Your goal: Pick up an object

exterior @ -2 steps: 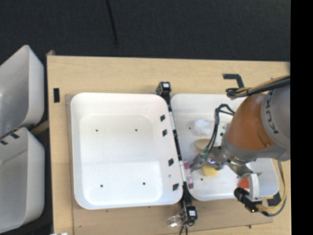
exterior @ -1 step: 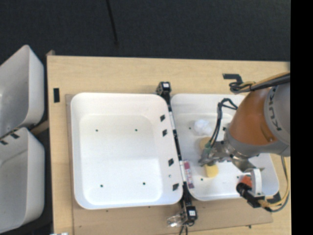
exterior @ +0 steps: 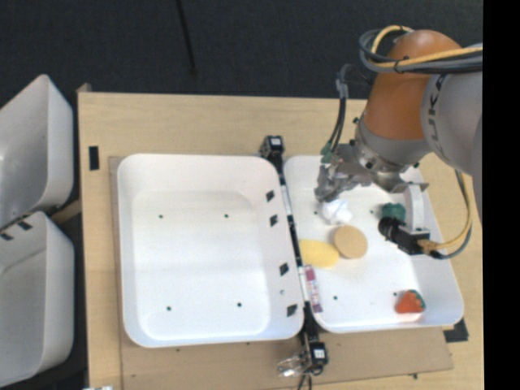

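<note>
At the near edge of the bench, a small metal clip lies just in front of the seam where the two white bins meet. In the right bin, a red, strawberry-like piece sits in the near right corner, well apart from everything else. Farther in, a yellow lump lies close to the divider, with a tan disc just beside it on the right, the two touching or nearly so. Behind them is a small white object (crumpled in look, hard to tell from the white floor), and the gripper hangs directly over it, its tips at or just above the object's far edge. Whether the fingers are spread or closed cannot be told from this slanted view, and nothing is seen lifted between them. To the right, a small green piece lies beside a black fitting on the arm's cabling. The left bin shows bare white floor. Above the gripper, the orange band of the arm looms over the right bin's far end, with the dark floor beyond the bench.
</note>
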Motion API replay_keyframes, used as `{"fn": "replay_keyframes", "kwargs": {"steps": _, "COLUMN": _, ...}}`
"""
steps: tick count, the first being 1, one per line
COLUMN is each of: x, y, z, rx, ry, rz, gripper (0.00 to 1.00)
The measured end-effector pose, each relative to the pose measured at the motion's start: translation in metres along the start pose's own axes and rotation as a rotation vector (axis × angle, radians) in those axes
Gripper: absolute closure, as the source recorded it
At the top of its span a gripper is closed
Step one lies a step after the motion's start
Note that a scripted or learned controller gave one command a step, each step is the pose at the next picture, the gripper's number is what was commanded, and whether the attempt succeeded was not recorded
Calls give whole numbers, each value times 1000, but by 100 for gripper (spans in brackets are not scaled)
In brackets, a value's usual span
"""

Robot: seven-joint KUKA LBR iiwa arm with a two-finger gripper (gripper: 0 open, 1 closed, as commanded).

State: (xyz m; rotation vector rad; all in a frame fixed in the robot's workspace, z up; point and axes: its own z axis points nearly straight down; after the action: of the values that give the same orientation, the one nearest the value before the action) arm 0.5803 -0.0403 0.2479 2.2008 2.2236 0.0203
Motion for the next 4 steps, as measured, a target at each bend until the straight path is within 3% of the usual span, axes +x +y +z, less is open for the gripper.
{"fn": "replay_keyframes", "kwargs": {"steps": 1, "x": 76, "y": -27, "z": -52, "rx": 15, "ry": 3, "rz": 1, "gripper": 100}}
{"fn": "replay_keyframes", "kwargs": {"steps": 2, "x": 43, "y": -70, "z": -70, "rx": 20, "ry": -1, "rz": 12, "gripper": 100}}
{"fn": "replay_keyframes", "kwargs": {"steps": 3, "x": 108, "y": -34, "z": -67, "rx": 18, "ry": 0, "rz": 3, "gripper": 100}}
{"fn": "replay_keyframes", "kwargs": {"steps": 4, "x": 80, "y": -89, "z": -89, "rx": 20, "ry": 0, "rz": 10, "gripper": 100}}
